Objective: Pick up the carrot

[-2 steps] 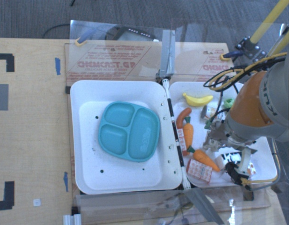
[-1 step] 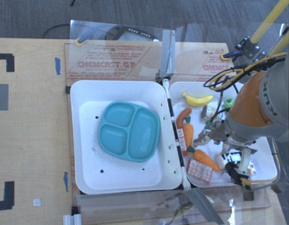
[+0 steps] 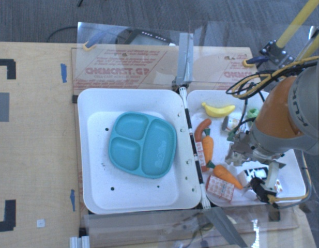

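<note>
- Lowest in frame, we count one small packet [image 3: 220,188].
- Two carrots [image 3: 227,176] [image 3: 207,149], one banana [image 3: 218,109], one teal plate [image 3: 142,144].
- Gripper [image 3: 247,156]: we cannot tell its fingers' state.

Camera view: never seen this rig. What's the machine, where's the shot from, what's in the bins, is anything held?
One camera, fixed above the bench, looks down at a slant on two shallow white bins side by side. The grey machine with the orange band, coming in from the right, is a robot arm. Its gripper hangs over the right bin; the wrist and cables hide the jaws, so I cannot tell whether they are open or holding anything.

The left bin holds a blue divided plate. The right bin holds toy food: a banana at the far side, two carrots, one nearer the divider and one by the gripper, a reddish sausage-like piece, and a small packet.
</note>
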Tool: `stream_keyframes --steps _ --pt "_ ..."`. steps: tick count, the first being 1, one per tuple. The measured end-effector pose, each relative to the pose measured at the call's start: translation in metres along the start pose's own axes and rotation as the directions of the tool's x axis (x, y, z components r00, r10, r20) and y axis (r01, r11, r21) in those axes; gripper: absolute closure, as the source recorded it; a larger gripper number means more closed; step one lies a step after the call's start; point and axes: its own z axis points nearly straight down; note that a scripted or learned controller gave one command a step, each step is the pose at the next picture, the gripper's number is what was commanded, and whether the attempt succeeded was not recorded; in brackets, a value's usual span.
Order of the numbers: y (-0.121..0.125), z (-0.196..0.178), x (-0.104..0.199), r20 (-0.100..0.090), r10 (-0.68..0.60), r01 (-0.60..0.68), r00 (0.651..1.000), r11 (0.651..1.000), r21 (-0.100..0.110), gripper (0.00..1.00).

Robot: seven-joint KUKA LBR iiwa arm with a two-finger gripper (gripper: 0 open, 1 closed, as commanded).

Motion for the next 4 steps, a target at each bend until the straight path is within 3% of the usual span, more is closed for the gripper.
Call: stream_keyframes --steps 1,2,3,4 --pt "0.0 0.0 0.0 0.0 0.0 0.0 1.0 1.0 0.0 0.0" --pt "0.02 0.018 -0.042 -0.003 0.163 -0.163 0.987 0.987 0.001 0.0" --pt "-0.017 0.017 -0.011 -0.001 0.284 -0.284 0.959 0.959 -0.004 0.0" --pt "0.004 0.018 0.0 0.004 0.551 -0.551 0.835 0.835 0.002 0.0"
